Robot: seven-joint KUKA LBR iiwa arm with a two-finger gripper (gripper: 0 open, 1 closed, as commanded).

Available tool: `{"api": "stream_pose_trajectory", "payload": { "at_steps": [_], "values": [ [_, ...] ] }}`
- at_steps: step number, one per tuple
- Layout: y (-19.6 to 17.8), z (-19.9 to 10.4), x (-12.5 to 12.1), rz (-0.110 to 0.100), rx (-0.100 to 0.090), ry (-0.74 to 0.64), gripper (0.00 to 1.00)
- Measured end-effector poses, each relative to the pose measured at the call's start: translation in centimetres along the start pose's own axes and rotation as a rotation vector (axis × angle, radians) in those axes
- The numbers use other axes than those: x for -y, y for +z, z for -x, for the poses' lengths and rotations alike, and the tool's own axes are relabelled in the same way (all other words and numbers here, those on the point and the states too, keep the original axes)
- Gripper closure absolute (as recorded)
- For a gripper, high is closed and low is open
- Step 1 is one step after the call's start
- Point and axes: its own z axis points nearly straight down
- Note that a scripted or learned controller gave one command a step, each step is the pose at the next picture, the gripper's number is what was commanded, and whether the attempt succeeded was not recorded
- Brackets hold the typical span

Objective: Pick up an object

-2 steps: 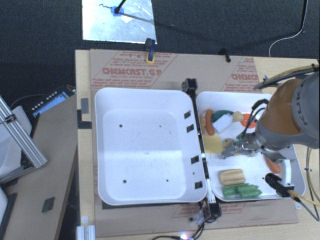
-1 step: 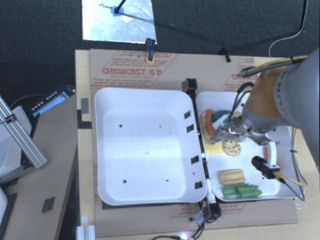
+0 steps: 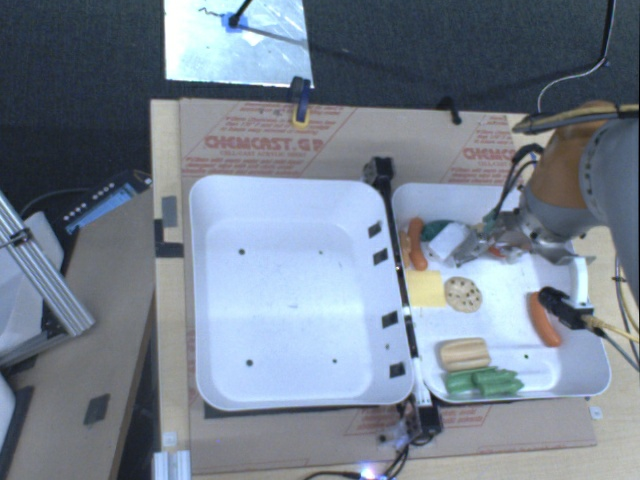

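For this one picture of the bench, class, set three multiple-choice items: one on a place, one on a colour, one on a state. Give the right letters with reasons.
1. Which bin holds the toy foods?
A. the left one
B. the right one
C. both

2. What colour is the item at the right bin's near edge, below the bread roll?
A. green
B. blue
C. red

3. Where is the gripper?
A. over the left bin
B. outside both bins
C. low in the right bin, by a white item

Answers: 1 B, all the foods lie there. 2 A, it is green. 3 C, it reaches in from the right.
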Motion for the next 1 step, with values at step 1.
{"api": "stream_pose_trajectory", "payload": {
  "at_steps": [1],
  "values": [
    [0.0, 4.77, -4.25, 0.001, 0.0, -0.003, 0.0]
  ]
}}
